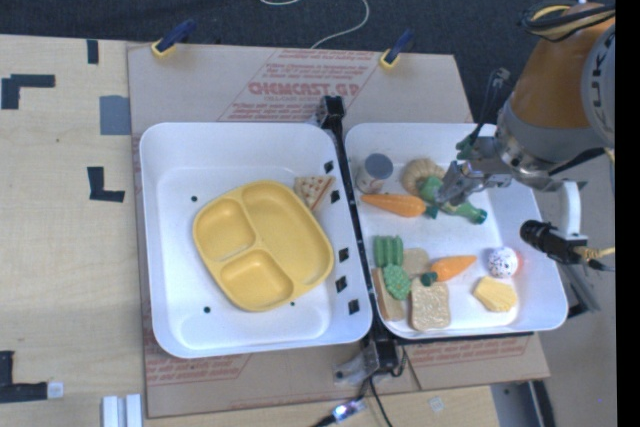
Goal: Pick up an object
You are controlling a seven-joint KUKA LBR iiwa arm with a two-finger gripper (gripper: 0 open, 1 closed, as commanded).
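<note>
Both bins (pixel 165 215) appear to be smooth, slightly glossy white plastic. The yellow divided tray (pixel 262 243) looks like matt plastic. Under the bins, brown cardboard (pixel 290 85) is seen, matt. The desk (pixel 50 245) shows a pale wood finish.

The cardboard sheet (pixel 300 85) under the bins bears red upside-down print, seemingly "CHEMCAST".

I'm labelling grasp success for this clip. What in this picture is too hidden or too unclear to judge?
- Gripper, camera view: the fingers are small and dark over the green toy, so open or shut, and any contact, cannot be told.
- Cracker: partly covered by the yellow plate.
- Brown lump: too blurred to name.
- Arm: cut off by the right edge.
</note>
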